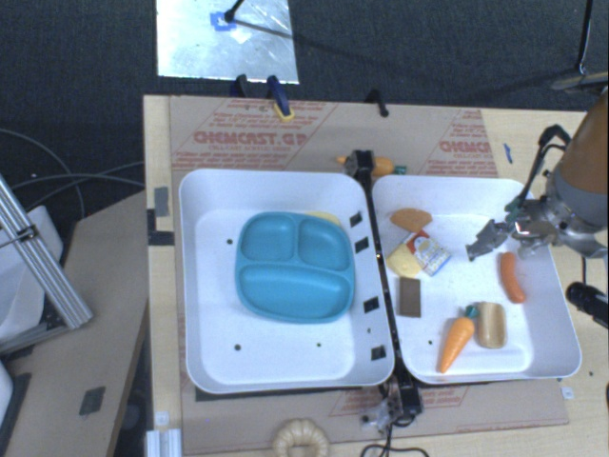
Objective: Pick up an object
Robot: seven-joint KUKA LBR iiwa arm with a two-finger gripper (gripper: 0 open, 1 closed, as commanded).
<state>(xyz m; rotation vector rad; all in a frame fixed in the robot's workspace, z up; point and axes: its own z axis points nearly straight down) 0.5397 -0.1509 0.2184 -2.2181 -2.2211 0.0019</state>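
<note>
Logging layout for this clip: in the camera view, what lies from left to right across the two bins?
Blue divided plate → brown block → small snack packet → toy carrot → tan cup on its side → sausage, with the gripper hovering above the right bin.

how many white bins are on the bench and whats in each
2. The left bin holds a blue divided plate. The right bin holds toy food, among it a carrot and a sausage, with the tool above it.
</note>
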